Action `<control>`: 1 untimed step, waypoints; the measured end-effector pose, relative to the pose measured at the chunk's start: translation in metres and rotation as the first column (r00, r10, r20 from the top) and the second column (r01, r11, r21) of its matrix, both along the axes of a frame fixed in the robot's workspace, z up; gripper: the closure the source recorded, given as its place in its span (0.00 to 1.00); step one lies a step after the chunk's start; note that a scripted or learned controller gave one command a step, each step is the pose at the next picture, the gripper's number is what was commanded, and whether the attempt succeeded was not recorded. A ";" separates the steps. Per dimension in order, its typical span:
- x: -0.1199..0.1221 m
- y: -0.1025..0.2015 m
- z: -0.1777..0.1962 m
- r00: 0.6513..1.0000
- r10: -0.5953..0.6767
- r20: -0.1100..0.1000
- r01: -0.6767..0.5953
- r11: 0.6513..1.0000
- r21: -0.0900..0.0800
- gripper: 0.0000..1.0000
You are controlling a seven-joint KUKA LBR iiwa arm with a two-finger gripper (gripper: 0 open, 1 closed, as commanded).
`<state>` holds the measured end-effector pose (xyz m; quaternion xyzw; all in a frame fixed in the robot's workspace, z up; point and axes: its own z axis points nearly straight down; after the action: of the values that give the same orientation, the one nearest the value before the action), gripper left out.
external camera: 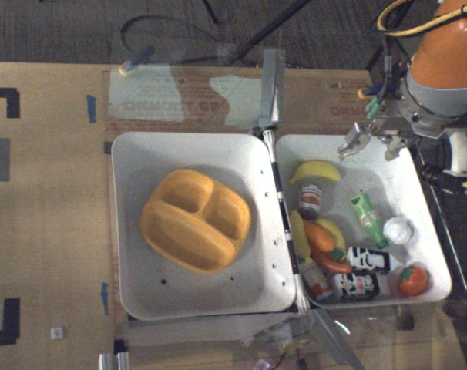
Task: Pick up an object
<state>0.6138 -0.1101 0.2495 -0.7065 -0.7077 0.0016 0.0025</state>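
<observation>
Yellow banana [317, 171] sits curved at the top of the right bin [430, 199], just above a small jar [310, 200]. Gripper [372, 142] hovers over that bin's top edge, fingers spread apart, nothing between them.

Two white bins [133, 160], one orange divided plate [196, 220], two bananas [316, 171] (one partly hidden), one tomato [412, 280], one green bottle [367, 216]
</observation>
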 end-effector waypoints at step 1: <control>-0.036 -0.071 -0.123 0.993 0.116 0.002 -0.116 0.993 0.000 0.00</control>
<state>0.5776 -0.1814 0.1261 -0.6643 -0.7475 0.0011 0.0019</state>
